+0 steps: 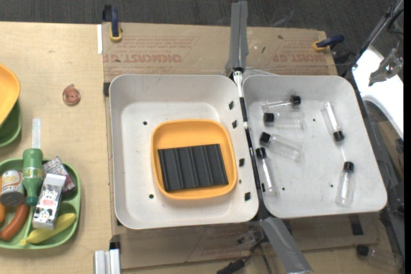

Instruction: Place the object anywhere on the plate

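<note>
Since the vials [284,148] lie loose in the bin right of the orange plate [192,131], ready for picking, none is on the plate yet, and I cannot tell the fingers' state

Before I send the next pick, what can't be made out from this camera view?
- Clear vials in the right bin: transparent bodies wash into the white floor; exact count uncertain.
- Dark ridged insert on the orange plate: identity unclear.
- Orange dish: cut by left edge.
</note>
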